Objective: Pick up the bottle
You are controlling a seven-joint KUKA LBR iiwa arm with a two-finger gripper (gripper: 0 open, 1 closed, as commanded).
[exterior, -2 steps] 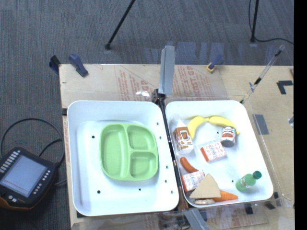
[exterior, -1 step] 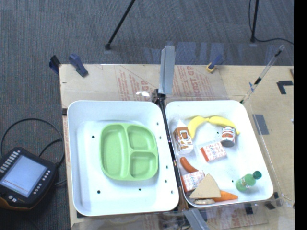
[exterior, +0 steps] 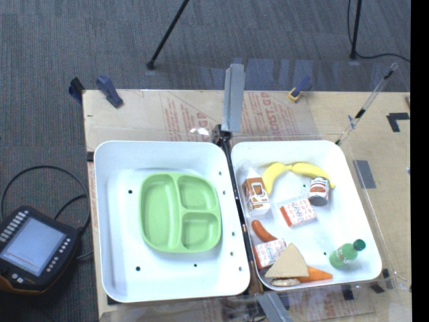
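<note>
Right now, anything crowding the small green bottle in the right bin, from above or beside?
Nothing visible lies on the green plastic bottle with the green cap. It lies on its side near the right white bin's near-right corner; the orange carrot lies close beside it, apart.

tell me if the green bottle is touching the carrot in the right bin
Apart. The camera view shows a strip of white bin floor between the green bottle and the carrot.

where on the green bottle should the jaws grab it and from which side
Probably across the body of the green bottle, coming straight down from above. It lies on its side in the right bin, near the front right corner, cap pointing up and right, so the jaws should close across its width. The carrot and the sandwich sit just to its left, and the bin wall is close.
</note>
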